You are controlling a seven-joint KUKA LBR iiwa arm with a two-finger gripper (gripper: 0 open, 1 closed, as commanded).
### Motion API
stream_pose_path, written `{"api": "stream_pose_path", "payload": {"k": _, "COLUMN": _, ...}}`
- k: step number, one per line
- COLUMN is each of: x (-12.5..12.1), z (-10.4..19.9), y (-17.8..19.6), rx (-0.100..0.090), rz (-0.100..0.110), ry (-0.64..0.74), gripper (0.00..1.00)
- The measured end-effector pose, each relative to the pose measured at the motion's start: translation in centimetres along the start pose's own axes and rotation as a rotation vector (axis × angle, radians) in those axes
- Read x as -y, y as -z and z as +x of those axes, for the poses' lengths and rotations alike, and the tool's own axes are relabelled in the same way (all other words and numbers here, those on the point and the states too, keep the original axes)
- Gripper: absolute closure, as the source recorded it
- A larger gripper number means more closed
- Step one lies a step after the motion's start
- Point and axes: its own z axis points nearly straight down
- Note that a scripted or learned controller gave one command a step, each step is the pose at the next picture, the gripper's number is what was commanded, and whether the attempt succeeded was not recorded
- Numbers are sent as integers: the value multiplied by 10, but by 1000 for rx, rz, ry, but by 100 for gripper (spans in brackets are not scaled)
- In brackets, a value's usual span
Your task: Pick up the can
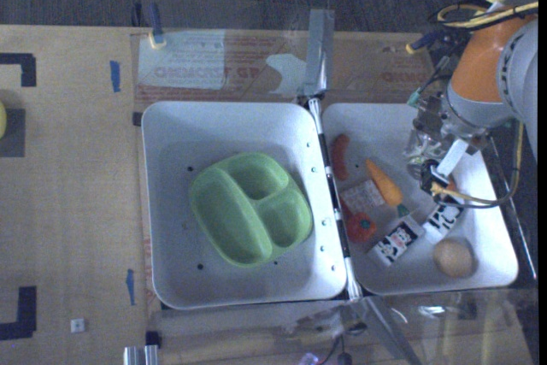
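A small can (362,198) with a pale, reddish label appears to lie on its side in the left part of the right bin (500,269), between an orange carrot (385,182) and a red tomato-like piece (361,226). My gripper (426,156) hangs over the upper right part of that bin, below the orange wrist band (479,64). It is to the right of the can and apart from it, with the carrot lying between them. Nothing is seen held in it.
The right bin also holds a red sausage (340,156), two black-and-white cartons (396,242) (443,219) and a tan round lump (454,257). A green divided plate (249,208) fills the middle of the left bin (162,132). A metal divider (329,192) separates the bins.
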Motion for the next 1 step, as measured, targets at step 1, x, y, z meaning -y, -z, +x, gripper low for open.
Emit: {"api": "stream_pose_path", "payload": {"k": 1, "x": 7, "z": 94, "y": 132, "rx": 4, "rz": 7, "ry": -78, "gripper": 100}}
